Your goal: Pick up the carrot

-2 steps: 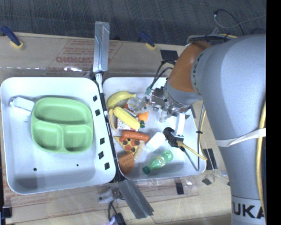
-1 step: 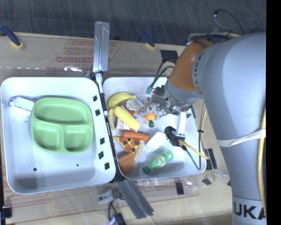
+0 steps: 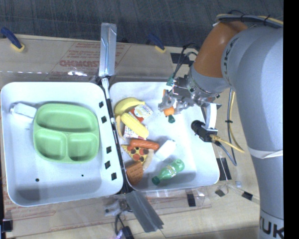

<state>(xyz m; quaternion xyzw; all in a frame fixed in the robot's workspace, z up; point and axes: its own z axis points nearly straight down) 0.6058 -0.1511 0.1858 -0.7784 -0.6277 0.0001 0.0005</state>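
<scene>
While the gripper (image 3: 169, 108) hangs over the right bin (image 3: 202, 158), its jaws pinch a small orange carrot (image 3: 169, 111) just above the floor; the lift seems underway, needing a steady rise.

bare floor of right bin (image 3: 199, 156) beside bottle (image 3: 168, 171)

We see even, bright overhead light; the two shallow white plastic bins (image 3: 55, 183) nearly wash out, soft shadows pool along their lower walls, and small items look slightly blurred.
</scene>
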